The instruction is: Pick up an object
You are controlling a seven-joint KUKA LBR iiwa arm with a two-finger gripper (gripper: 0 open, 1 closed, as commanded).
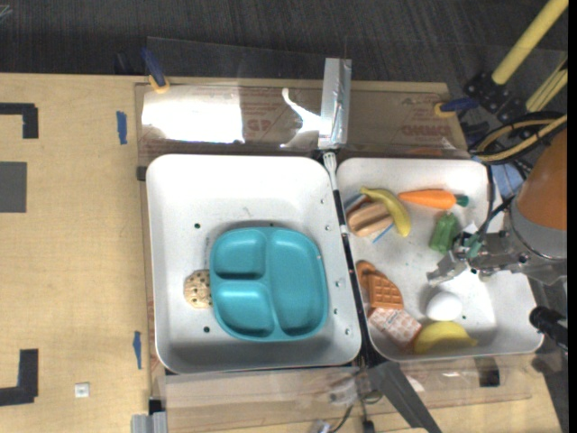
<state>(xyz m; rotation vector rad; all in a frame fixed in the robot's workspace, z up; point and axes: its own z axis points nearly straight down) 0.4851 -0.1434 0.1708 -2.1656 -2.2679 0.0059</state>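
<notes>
Lemon [444,335] in right bin [476,168], teal tray [268,282] in left bin [171,197]

A tan bench [72,269] carries two white bins side by side. The left bin [171,197] sits near centre, the right bin [482,318] touching it at 3 o'clock. Behind both, toward 12 o'clock, a clear plastic sheet [234,106] lies over cardboard. Black marks [22,120] and blue tape [121,126] sit toward 9 o'clock.

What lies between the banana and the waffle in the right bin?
In the camera view, a hot dog lies between the banana and the waffle, touching the banana.
</notes>
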